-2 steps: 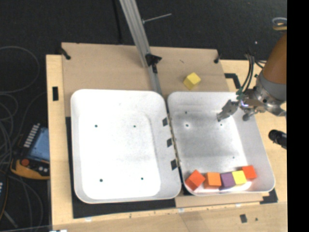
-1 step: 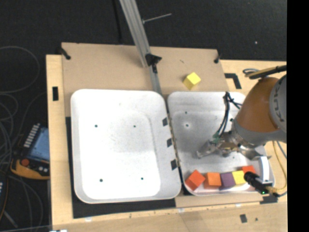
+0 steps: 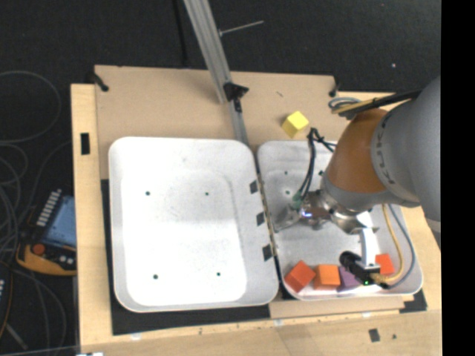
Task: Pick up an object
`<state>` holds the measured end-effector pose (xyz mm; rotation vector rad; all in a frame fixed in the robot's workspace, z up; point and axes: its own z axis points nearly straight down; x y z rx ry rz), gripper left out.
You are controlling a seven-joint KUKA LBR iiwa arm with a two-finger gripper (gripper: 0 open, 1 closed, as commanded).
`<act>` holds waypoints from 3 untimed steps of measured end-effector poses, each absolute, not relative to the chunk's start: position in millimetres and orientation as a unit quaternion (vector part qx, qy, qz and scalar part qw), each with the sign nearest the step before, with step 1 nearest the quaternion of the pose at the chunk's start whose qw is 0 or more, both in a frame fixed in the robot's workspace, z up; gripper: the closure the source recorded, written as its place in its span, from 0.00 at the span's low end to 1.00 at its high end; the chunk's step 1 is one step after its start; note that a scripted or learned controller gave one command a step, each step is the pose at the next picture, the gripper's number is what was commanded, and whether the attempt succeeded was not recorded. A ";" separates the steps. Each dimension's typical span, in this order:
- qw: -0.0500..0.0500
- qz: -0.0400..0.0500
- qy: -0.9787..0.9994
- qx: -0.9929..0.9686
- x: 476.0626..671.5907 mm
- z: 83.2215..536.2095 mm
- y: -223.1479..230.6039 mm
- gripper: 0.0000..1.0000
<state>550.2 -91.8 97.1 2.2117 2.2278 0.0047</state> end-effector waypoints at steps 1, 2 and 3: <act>0.005 0.003 0.708 0.706 563.2 245.2 -109.9 0.00; 0.002 0.000 0.706 0.709 502.3 98.2 -89.8 0.00; 0.005 0.002 0.706 0.709 515.9 215.9 -137.5 0.00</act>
